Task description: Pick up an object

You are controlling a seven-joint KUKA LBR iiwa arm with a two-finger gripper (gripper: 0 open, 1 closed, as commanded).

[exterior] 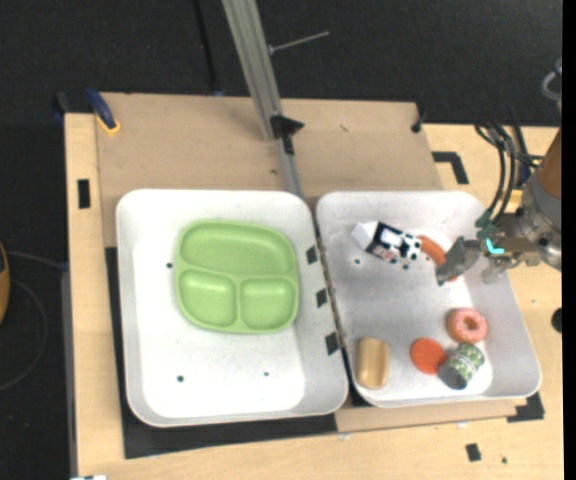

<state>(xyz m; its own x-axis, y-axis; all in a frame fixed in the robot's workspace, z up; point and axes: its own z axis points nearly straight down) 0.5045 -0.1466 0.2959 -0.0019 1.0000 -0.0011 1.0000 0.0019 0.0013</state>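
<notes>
Gripper (pixel 455 262) low over the right bin's (pixel 388 313) far right side.
Fingers look closed with nothing visibly between them, tips just beside an orange piece (pixel 433 251) and a black-and-white carton (pixel 388 241). Pink doughnut (pixel 466 325), red disc (pixel 427 353), tan cylinder (pixel 372 362) lie nearer; green divided plate (pixel 236 275) fills the left bin (pixel 158 368).

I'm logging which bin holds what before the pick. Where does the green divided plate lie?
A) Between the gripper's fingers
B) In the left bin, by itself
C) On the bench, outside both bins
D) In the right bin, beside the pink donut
B: the green divided plate lies flat in the left bin with nothing else on that bin's floor, while the pink donut and the other small items sit in the right bin.
</notes>
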